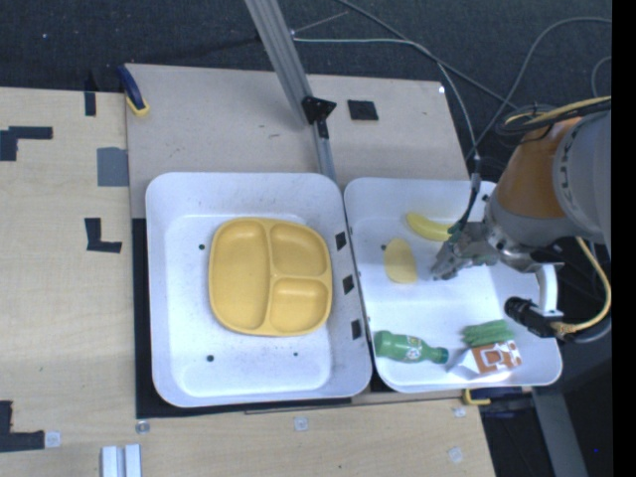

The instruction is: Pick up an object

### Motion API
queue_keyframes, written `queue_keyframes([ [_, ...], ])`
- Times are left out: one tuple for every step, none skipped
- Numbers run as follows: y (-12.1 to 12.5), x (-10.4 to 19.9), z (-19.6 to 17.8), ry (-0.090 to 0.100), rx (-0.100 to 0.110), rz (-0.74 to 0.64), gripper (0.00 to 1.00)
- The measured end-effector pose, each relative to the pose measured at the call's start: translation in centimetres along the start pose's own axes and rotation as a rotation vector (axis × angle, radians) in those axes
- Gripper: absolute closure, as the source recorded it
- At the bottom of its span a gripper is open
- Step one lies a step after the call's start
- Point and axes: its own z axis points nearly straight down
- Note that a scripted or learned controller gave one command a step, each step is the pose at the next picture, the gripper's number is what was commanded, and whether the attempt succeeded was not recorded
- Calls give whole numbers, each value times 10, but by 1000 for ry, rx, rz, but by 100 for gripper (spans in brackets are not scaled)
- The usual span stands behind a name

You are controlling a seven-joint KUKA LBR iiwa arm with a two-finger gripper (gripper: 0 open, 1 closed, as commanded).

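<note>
Two shallow white plastic bins stand side by side on a pale wooden bench [60, 266], their inner rims touching. In the left bin [179, 366] lies a yellow, three-compartment plastic plate [269, 275], roughly central and flat. The right bin [417, 192] holds the loose objects: a yellow plastic banana [428, 228] near the far wall, a pale yellow rounded piece [400, 261] just beside and below it, a green plastic bottle [408, 348] lying on its side along the near wall, a small green ridged item [485, 332] toward the near right corner, and an orange-and-white carton [494, 358] touching that green item from the near side.

One grey arm with an orange band [532, 182] reaches in from the right, above the right bin. Its two-finger gripper [443, 266] points down and leftward into the middle of the bin, its tip near the pale yellow rounded piece and below the banana. Whether the tool is spread or clenched cannot be told at this angle, and no object can be seen between its tips. All the loose objects lie on the bin floor.

A slanted grey metal post [278, 38] rises from the bench behind the bins, and black cables [417, 48] trail across the dark floor beyond. A blue-and-yellow clamp [132, 89] grips the far left corner of the bench board.
</note>
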Motion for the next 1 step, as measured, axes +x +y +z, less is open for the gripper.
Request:
queue_keyframes([
  [-4, 0, -42, 1, -2, 1, 100],
])
